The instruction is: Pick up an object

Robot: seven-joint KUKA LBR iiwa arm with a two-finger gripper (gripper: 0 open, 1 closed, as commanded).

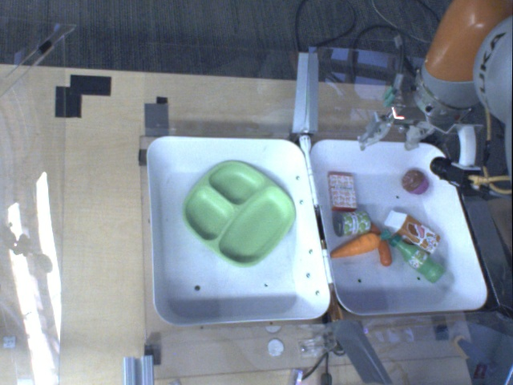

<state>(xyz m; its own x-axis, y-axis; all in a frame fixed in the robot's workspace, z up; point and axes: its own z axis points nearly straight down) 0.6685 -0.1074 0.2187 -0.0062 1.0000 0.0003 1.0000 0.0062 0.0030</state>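
Note:
My gripper (pixel 393 134) hangs above the far edge of the right bin (pixel 469 291), its two grey fingers spread apart with nothing between them. Below it in that bin lie a red-patterned box (pixel 342 190), a small can (pixel 353 221), an orange carrot (pixel 356 246), a round maroon object (pixel 414 181), an orange carton (pixel 418 233) and a green bottle (pixel 418 261). All of them rest on the bin floor, apart from the fingers.
The left bin (pixel 168 295) holds a green divided plate (pixel 239 211). A metal divider post (pixel 304 95) rises between the bins at the far side. Black cables (pixel 337 22) loop behind the bench. The arm's orange band (pixel 465 22) fills the top right.

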